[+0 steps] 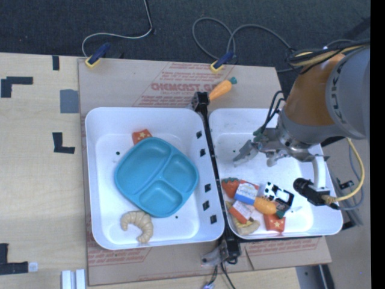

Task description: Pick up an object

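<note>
While no one item is named by the task, the nearest candidates form a pile (255, 205) in the right bin (240, 122), packed against its near wall: a blue-and-white packet (246, 192), an orange carrot-like piece (264, 206) lying roughly along the bin's length, a red piece (230, 187) at the pile's left end, another red piece (274, 223), a tan item (246, 226), and a black-and-white block (277, 193) at the pile's right.

Relation to claw: the pile lies below the claw (260, 151) in this view, toward the near wall, close but apart. The claw hangs above bare bin floor with nothing between its fingers (243, 154). They look spread, one prong pointing left toward the divider; I judge it open and unladen.

Judgement: a short shift toward the near wall, then a descent, would put the claw on the packet or carrot piece. Items touch and overlap, so a clean single grasp looks doubtful.

Left bin (99, 122): blue tray (156, 176), croissant (138, 224) near its front corner, small red item (141, 136) partly under the tray's far edge; all well apart from the claw.

Outside the bins: orange item (220, 89) on the surface by the divider's far end.

Obscured: the wrist and a black fitting (308, 189) cover the right bin's right side. Pile items are small; identities uncertain.
</note>
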Tool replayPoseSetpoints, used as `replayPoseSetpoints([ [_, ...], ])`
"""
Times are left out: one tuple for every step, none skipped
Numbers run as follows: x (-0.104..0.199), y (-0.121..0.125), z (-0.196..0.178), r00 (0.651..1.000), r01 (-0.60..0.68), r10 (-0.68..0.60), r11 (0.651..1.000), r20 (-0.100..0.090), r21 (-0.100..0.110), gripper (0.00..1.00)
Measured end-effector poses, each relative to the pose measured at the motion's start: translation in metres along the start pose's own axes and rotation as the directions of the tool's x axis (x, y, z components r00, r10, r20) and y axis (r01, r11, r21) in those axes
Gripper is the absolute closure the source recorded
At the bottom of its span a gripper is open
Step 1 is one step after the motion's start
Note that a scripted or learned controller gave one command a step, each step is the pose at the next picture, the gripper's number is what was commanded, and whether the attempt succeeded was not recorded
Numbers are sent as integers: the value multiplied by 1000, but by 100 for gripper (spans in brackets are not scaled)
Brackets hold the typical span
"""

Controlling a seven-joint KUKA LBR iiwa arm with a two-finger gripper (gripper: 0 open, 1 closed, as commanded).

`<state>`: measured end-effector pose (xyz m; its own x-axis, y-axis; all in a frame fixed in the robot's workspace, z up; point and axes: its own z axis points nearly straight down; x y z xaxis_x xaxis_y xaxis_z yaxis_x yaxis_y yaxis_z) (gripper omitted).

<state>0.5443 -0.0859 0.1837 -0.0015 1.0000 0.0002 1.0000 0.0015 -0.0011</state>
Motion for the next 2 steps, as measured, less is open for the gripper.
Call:
replayPoseSetpoints([
  [-14,-28,96,1000,-1,1,1000,0,-1,0],
  [-14,-27,86,1000,-1,1,1000,1,-3,100],
])
